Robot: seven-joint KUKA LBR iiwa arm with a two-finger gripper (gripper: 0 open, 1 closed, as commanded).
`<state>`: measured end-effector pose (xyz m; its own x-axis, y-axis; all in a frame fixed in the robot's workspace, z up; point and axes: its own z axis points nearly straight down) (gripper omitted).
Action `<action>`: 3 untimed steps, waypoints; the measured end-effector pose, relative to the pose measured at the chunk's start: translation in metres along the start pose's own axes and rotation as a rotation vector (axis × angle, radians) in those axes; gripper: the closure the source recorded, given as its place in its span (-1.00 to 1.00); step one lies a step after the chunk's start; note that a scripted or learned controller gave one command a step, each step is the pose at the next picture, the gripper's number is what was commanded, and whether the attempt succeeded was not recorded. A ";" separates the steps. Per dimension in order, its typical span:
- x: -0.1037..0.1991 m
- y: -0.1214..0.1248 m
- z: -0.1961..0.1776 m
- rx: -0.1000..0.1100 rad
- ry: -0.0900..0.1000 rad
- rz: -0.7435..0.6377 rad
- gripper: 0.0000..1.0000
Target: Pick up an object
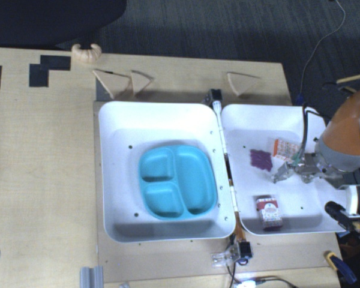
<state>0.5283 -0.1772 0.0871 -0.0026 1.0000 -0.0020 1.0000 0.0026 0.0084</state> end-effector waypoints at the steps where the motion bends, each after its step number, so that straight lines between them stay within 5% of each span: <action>1: 0.000 0.002 -0.012 -0.005 -0.001 -0.004 1.00; 2: 0.000 0.002 -0.012 -0.005 -0.001 -0.004 -1.00; 3: -0.002 -0.041 -0.006 0.007 0.002 0.001 -1.00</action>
<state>0.4869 -0.1794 0.0926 -0.0014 1.0000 -0.0004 1.0000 0.0014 0.0014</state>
